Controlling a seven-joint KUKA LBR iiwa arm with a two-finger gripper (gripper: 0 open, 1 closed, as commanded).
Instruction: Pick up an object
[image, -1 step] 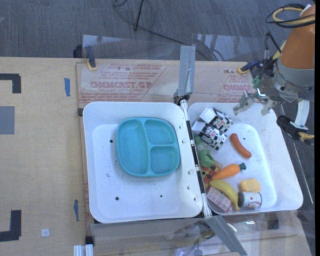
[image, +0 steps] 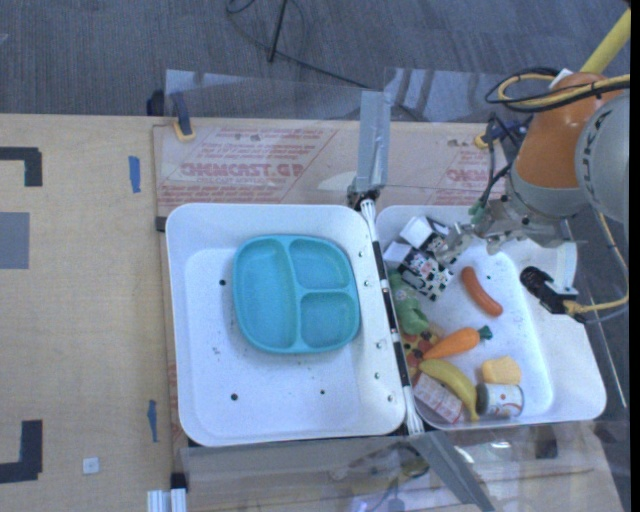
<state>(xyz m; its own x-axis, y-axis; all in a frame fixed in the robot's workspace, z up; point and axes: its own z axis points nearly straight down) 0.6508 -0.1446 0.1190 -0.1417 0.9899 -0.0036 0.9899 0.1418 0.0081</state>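
Worktop (image: 70, 330) of pale wood with black corner marks and blue tape tabs takes up the left of the scene, and on it sit two shallow white bins side by side. Left bin (image: 200, 380) holds a teal divided plate (image: 297, 293) with three compartments, lying flat near the bin's middle. Right bin (image: 570, 385) holds the candidates for picking: a black-and-white patterned block (image: 425, 272) near its upper left, green toy pieces (image: 410, 312) along the left wall, a sausage (image: 481, 291) lying apart in the middle, a carrot (image: 455, 343) below it, then a banana (image: 450, 380), a yellow block (image: 502, 371) and a small can (image: 500, 399) crowded towards the lower edge. Above the bin's upper part hangs the tool (image: 462, 238), just beside the patterned block; whether it is spread or closed I cannot tell, and nothing shows gripped in it. Best odds, I judge, lie with a descent centred on one item with free space around it, such as the sausage, since the lower cluster invites a glancing miss. Grey carpet and loose cables run behind the worktop, with the grey and orange arm (image: 560, 150) entering at the right.
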